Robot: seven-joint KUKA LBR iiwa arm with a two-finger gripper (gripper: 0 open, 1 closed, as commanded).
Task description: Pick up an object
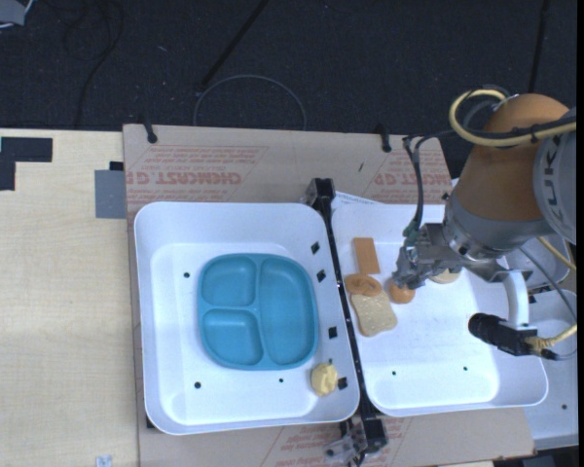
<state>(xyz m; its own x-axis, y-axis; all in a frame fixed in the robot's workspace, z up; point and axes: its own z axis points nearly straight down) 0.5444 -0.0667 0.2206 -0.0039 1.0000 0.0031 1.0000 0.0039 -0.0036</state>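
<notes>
Pale yellow lumpy food piece [323, 377] at near right corner of left white bin [161, 251], beside blue divided plastic plate [256, 310]. Small round orange piece [402, 293] in right white bin [467, 387], directly under two-finger gripper [409, 272]; finger state impossible to tell. Tan bread slice [374, 313], brown roll [363, 285], orange rectangular block [367, 255] just left.
</notes>
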